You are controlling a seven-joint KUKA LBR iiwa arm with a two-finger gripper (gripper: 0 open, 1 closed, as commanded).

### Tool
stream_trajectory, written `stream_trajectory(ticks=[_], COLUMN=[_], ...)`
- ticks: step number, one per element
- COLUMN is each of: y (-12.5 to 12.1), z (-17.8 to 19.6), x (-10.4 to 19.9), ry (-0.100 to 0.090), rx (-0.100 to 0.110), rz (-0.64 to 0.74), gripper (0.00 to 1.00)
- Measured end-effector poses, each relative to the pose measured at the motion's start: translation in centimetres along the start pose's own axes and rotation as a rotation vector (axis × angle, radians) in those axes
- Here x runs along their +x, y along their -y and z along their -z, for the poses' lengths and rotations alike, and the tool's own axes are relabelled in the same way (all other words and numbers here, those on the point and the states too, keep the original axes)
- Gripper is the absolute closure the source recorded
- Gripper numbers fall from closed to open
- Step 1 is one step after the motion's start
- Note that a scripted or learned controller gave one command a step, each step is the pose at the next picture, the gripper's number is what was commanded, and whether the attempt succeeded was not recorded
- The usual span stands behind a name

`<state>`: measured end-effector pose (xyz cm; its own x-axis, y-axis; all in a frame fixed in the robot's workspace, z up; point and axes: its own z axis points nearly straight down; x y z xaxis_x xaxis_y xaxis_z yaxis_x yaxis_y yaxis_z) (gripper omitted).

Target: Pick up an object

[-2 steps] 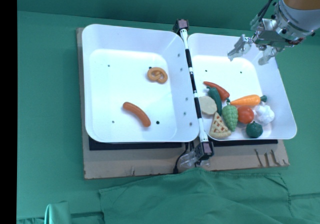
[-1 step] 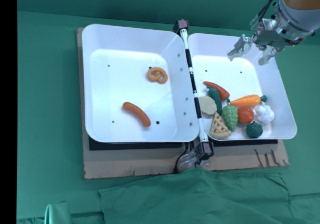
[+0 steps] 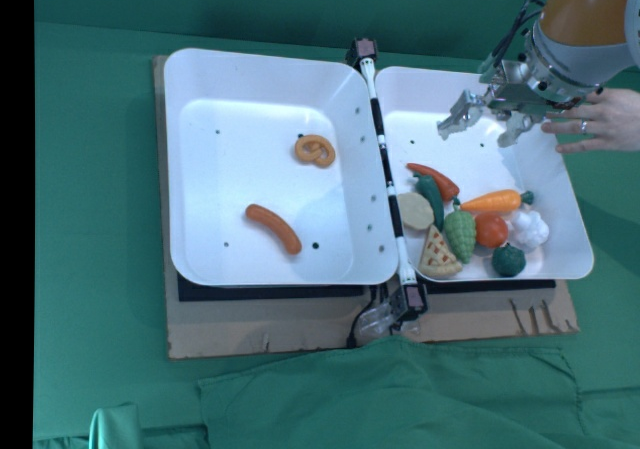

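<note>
- While nothing is sitting between its fingers, the gripper point(image 3: 487, 120) is hanging with its jaws spread wide over the far part of the right bin point(image 3: 572, 255), above bare white floor; the toy food is waiting untouched, so the pick is not yet done.
- Nearest the camera in that bin, a waffle wedge point(image 3: 438, 254), a green grape bunch point(image 3: 460, 232), a dark broccoli head point(image 3: 508, 260), a red tomato point(image 3: 490, 230) and a white cauliflower point(image 3: 529, 228) are lying packed together, touching one another and crowding the near wall; fingers would likely be finding little room there.
- Just behind them, the orange carrot point(image 3: 491, 202) is lying on its side with open floor on its far side. It is probably light, stiff, smooth plastic, so closing across its thick middle seems the surest hold, though it may be slipping or rolling.
- Beside it, a tan potato slice point(image 3: 415, 209), a green pepper point(image 3: 431, 199) and a red chilli point(image 3: 434, 180) are pressing close to the striped divider point(image 3: 385, 162), a risky edge.
- Across the divider, the left bin point(image 3: 185, 137) is holding a sausage point(image 3: 274, 228) and a pretzel point(image 3: 315, 150), well apart, with plenty of free floor around each.
- Farthest right, a person's hand point(image 3: 602, 123) is resting near the wrist, crowding that side.
</note>
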<state>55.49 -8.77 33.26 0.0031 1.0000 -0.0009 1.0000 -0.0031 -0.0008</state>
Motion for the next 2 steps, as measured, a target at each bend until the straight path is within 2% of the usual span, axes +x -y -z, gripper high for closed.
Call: stream_trajectory(ticks=[1,2], y=[-0.1,-0.9], z=[-4.1,-9.8], x=[-0.6,-1.0], ry=[0.000,0.000], rx=[-0.001,0.003], rz=[-0.002,-0.001], gripper=[0.00,0.00])
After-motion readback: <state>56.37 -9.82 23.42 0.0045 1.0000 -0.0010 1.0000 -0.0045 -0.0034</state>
